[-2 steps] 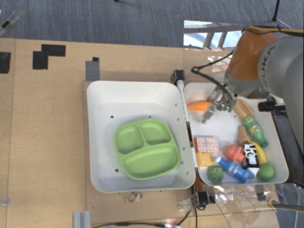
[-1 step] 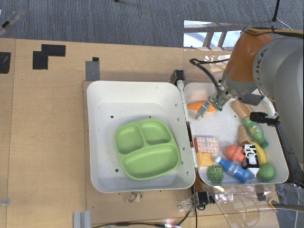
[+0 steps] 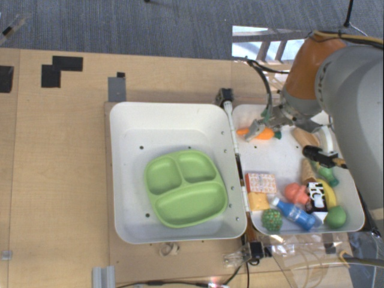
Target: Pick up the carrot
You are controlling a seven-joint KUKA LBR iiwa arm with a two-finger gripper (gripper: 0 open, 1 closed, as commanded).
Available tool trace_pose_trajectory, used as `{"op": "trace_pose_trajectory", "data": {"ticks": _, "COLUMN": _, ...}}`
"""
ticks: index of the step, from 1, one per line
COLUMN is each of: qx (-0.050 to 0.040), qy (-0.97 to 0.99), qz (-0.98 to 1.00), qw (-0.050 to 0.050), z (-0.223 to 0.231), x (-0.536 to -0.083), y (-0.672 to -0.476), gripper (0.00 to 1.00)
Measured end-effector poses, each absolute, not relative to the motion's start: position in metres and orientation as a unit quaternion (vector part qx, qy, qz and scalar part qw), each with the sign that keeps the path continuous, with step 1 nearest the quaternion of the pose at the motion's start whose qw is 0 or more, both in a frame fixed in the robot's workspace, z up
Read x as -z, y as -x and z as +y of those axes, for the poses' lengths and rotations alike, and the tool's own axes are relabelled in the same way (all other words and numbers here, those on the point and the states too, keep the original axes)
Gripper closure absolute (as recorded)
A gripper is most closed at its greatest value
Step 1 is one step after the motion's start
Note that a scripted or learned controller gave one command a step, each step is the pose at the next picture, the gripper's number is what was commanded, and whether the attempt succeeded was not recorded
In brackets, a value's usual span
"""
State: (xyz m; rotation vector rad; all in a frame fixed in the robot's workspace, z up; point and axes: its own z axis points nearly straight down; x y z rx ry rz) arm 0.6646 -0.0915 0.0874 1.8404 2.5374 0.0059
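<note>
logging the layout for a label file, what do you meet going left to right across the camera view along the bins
left bin → green divided plate → right bin → carrot with the gripper at it → blue bottle → green round fruit

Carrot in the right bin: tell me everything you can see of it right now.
The carrot is a small orange piece, smooth and toy-like, with a bit of green at its right end. It lies roughly level near the upper left corner of the right bin, close to the wall shared with the left bin. The end effector sits directly over it, covering part of its top; whether it grips the carrot cannot be told. Nothing else touches it visibly.
</note>
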Motion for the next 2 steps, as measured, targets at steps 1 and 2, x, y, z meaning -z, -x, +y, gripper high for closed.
{"op": "trace_pose_trajectory", "data": {"ticks": 1, "qx": -0.0002, "qy": -0.584, "qz": 0.812, "qw": 0.005, "z": -0.093, "x": -0.099, "y": -0.665, "gripper": 1.00}}
{"op": "trace_pose_trajectory", "data": {"ticks": 2, "qx": -0.0045, "qy": -0.665, "qz": 0.747, "qw": 0.004, "z": -0.012, "x": -0.189, "y": -0.649, "gripper": 1.00}}
